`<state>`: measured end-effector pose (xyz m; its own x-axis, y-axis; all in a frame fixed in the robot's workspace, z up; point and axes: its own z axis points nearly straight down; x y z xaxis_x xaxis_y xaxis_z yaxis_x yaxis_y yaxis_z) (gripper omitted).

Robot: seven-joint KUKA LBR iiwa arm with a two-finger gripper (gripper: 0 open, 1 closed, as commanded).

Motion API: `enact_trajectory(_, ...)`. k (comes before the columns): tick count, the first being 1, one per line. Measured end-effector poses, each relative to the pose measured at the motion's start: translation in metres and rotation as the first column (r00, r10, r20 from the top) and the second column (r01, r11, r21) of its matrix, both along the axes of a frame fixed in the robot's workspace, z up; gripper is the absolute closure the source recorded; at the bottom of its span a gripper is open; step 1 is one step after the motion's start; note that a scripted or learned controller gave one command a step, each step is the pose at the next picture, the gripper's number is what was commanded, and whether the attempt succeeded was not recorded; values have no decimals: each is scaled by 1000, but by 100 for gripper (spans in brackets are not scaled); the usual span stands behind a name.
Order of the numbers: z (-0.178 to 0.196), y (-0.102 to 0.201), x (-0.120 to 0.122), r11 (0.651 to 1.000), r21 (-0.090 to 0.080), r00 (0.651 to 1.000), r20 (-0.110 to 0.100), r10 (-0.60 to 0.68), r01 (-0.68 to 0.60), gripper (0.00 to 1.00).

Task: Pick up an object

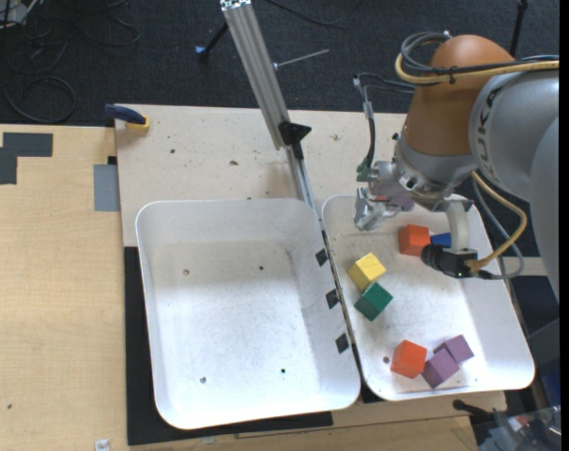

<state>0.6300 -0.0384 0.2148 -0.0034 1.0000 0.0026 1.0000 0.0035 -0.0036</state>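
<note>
The gripper hangs over the far left corner of the right bin, close to that bin's back rim and to the slanted metal rail that runs down toward the divide between the two bins. Its tips are small and partly lost against the white wall, so whether the claw stands wide or narrow cannot be told, and nothing is seen gripped in it. The candidate objects all lie in the right bin: a yellow cube and a green cube touching or nearly touching each other just below the gripper, an orange cube beside a small blue block to its right, and another orange cube next to two purple blocks at the near edge. The left bin carries no blocks. The main risk is that a descent from this spot would meet bare floor, since the tool appears to sit beyond the yellow cube rather than over it. If it goes for the yellow cube, the green one crowding it could block a finger or be shoved aside. The closeness of the rim and rail also invites a glancing bump.
</note>
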Motion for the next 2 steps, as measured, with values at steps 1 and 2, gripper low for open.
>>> enact_trajectory(1,3,50,-4,1000,0,1000,-2,1,-1,100)
enact_trajectory(2,16,97,-20,1000,0,1000,-3,1,-1,100)
